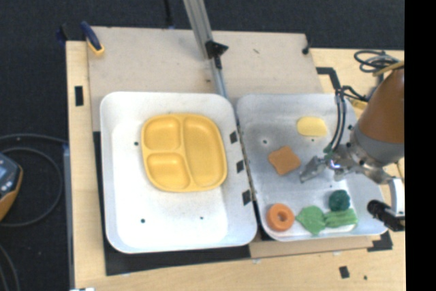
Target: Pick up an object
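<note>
Over the right bin point(259, 119), camera view: jaws point(315, 170) hang low above the bin floor, w/ the grey arm point(381, 126) coming in from the right. Can't tell whether they are parted or closed; too small and dark to read, and nothing shows between them. Nearest candidate is the orange-brown block point(284, 160), just left of the jaws, apart from them. Yellow oval piece point(311, 126) sits up-screen of the jaws, near. Dark green round thing point(339, 200) is below-right of them, light green soft lump point(325, 219) further below, and an orange ring point(280, 217) down-left, by the bin's near rim. Left bin point(122, 215), well left of the jaws, carries a yellow divided tray point(184, 151)

Risks, as I judge them: the jaws sit over bare floor betw. items, so closing where they are likely grabs nothing. A descent on the block off-centre could nudge it away rather than grip it. The two green items touch, so a grab there may drag both or slip

No brand, label or writing legible anywhere on the bench point(163, 58)
</note>
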Controlling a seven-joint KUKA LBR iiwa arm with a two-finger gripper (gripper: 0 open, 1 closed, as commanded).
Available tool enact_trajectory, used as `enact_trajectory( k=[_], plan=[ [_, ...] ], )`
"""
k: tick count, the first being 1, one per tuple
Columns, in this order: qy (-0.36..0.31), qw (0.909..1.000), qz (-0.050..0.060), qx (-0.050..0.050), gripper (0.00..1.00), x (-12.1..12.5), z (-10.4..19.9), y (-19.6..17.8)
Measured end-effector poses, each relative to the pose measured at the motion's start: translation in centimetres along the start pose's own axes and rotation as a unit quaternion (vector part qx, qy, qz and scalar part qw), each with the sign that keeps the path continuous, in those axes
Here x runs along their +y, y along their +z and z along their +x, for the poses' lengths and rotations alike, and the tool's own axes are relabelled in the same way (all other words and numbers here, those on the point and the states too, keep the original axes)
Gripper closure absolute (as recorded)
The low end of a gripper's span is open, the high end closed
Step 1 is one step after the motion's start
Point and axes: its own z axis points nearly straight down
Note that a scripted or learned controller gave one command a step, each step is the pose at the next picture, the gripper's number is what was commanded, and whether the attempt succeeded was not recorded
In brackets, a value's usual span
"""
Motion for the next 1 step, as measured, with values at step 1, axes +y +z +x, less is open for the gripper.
enact_trajectory(
  k=[1],
  plan=[
    [0.002, 1.0000, -0.004, -0.002, 1.00, 0.14, -0.22, -1.43]
  ],
)
